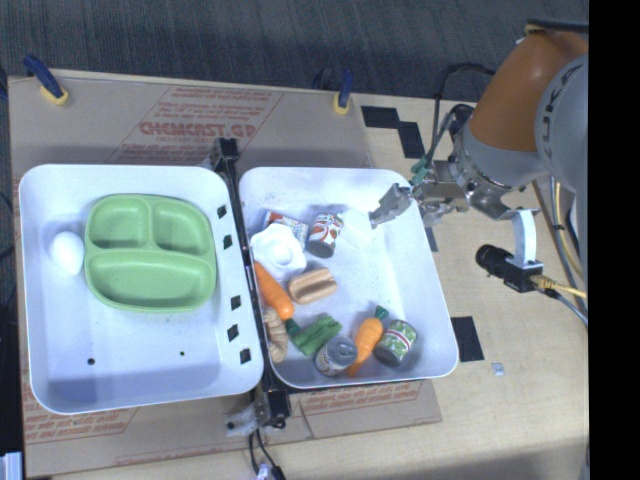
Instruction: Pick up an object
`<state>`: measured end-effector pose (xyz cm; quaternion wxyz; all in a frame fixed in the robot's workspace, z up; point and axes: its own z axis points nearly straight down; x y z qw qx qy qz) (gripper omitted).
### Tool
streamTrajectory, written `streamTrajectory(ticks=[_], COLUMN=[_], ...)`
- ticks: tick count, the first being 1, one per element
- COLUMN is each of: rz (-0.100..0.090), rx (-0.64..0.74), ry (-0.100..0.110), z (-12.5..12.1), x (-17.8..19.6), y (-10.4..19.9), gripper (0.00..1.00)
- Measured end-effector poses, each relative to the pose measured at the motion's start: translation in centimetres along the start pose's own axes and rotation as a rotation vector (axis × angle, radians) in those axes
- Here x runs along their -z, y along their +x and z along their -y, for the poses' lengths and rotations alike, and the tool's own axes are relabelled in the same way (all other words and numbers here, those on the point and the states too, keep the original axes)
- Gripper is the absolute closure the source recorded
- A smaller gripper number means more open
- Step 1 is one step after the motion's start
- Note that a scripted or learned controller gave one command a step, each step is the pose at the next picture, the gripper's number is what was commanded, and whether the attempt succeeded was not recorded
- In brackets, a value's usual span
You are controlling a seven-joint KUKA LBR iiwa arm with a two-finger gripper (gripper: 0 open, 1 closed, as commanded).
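The hot dog lies in the middle of the right bin; I see the gripper above this bin's far right corner, fingers clenched on nothing.

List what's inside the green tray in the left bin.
Nothing shows in the green tray; all three compartments look bare. A white egg sits outside it, at its left. What lies beneath the tray is covered.

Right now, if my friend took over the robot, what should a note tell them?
Gripper: above the right bin's upper right corner, nothing between its fingers that I can see; open or shut unclear.
Right bin: cans, carrots, hot dog and other toy food, all lying loose.
Left bin: green tray and a white egg.
Done: nothing picked up. Left: grab one thing.
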<state>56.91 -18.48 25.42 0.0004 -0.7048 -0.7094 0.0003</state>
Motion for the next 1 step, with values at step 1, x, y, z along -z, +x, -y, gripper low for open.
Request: streamTrajectory(ticks=[1], rz=[-0.002], rx=[-0.001], ry=[0.005], z=[0.79], x=[-15.73], y=[-2.56], gripper=[0.0])
